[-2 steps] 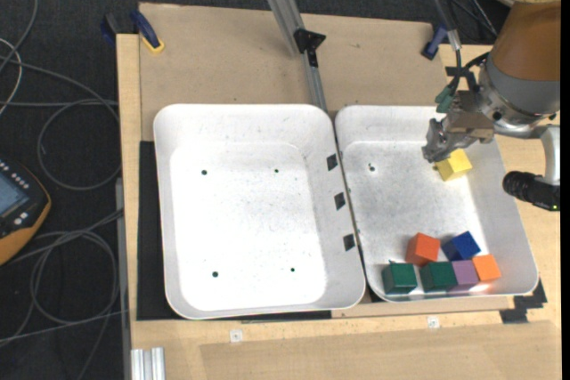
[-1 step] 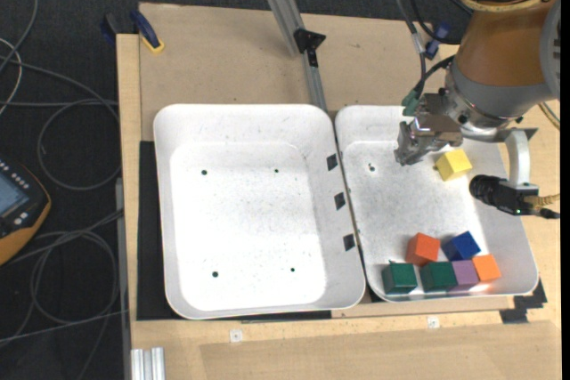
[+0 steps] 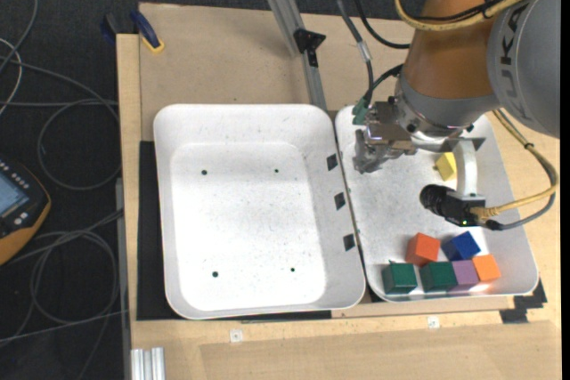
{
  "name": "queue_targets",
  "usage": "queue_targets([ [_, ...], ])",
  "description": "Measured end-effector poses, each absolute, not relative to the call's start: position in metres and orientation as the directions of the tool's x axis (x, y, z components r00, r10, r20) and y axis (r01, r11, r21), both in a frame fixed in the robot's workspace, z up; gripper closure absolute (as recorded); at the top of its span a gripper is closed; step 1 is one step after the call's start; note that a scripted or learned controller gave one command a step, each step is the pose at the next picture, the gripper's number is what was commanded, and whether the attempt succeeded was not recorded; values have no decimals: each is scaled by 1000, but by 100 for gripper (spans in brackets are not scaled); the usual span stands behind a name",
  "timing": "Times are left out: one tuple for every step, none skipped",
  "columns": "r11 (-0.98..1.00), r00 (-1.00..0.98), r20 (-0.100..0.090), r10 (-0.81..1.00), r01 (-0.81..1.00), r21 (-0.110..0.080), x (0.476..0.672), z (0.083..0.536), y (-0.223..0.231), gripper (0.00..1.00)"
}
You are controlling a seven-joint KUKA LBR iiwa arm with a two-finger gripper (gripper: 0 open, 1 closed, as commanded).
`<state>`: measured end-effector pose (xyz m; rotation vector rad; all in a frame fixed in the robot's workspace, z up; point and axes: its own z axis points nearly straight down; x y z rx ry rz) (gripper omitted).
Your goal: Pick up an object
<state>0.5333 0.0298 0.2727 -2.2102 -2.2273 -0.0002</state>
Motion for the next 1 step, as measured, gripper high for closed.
queue_targets([
  [8,-8,3,1000,1000,-5,527,261,93,100],
])
